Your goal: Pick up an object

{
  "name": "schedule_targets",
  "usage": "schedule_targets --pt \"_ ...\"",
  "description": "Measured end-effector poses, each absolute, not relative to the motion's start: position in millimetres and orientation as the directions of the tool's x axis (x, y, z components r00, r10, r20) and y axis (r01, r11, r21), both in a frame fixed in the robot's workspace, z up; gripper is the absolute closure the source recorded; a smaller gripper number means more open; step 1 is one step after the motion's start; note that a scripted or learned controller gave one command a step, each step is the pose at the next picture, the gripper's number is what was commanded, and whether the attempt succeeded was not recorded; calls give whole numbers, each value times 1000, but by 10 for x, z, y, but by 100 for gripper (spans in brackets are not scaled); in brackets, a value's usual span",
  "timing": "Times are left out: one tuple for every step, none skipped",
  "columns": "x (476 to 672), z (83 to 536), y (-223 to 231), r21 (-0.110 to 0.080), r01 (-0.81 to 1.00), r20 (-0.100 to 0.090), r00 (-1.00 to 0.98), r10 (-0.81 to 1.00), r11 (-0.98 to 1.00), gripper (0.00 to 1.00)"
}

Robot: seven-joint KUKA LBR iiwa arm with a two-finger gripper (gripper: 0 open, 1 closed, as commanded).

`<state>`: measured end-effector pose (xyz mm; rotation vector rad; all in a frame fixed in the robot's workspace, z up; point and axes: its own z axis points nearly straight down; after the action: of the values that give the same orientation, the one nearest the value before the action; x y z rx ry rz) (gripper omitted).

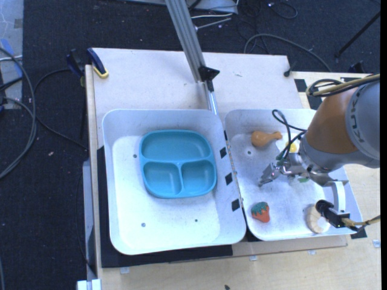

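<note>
Nearest: small red strawberry-like toy with green top, 6 o'clock in the right white bin. Centre: two-finger metal gripper (fingers parted, holding nothing). Farthest, 12 o'clock: tan drumstick-shaped toy.

Gripper hung over right bin, between tan drumstick toy and strawberry toy. Left bin held blue divided tray.

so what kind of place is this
Probably a robotics lab test bench: a robot arm reaches over two white bins, which hold a blue divided plate and toy food such as a strawberry, and loose cables cross the dark floor.
</note>
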<state>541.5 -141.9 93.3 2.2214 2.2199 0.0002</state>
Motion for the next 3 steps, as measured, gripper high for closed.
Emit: schedule_targets --pt "5433 1055 -1436 9 1000 -5 2 1000 -2 100" --pt "5441 1500 -1501 4 1000 -1 2 1000 -2 100" --pt "5416 1934 -1518 5 1000 -2 -2 1000 2 100"
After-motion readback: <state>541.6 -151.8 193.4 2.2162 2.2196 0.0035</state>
